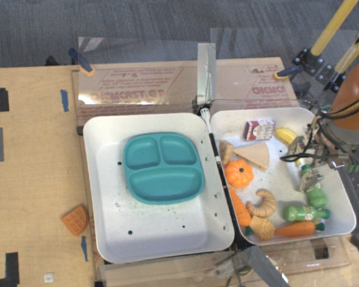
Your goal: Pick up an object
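The right bin (347,211) holds several toy foods. A red and white box (259,129) and a yellow piece (284,135) lie at the back. A tan wedge (257,156) and an orange pumpkin (239,174) sit near the left wall. A croissant (263,202), a carrot (294,229) and a green bottle-like piece (305,213) lie at the front. My gripper (311,178) hangs low in the bin's right half, just above a round green piece (316,196). Cables hide much of it.
The left bin (109,229) carries a teal divided plate (163,167). A small waffle toy (75,220) lies on the bench left of the bins. The arm's orange band (351,93) rises beyond the right bin's far corner.
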Tool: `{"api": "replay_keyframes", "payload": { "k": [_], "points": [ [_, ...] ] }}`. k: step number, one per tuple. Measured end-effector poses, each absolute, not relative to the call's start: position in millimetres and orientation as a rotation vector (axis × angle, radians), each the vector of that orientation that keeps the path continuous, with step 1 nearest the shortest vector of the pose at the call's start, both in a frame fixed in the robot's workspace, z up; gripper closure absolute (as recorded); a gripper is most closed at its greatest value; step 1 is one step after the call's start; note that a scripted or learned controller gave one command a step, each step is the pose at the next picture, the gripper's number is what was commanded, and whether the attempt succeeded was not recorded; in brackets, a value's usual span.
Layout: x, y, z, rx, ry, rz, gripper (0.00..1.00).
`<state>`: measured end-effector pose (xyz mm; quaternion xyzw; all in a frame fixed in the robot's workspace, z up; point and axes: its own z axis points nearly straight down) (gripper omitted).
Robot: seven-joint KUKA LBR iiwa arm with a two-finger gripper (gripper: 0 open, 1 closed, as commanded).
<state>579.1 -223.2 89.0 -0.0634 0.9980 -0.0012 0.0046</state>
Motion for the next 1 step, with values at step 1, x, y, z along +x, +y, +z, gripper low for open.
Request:
{"api": "replay_keyframes", "payload": {
  "k": [1],
  "points": [
    [641.5,-224.2,88.5,-0.227,3.137,0.000,0.00]
  ]
}}
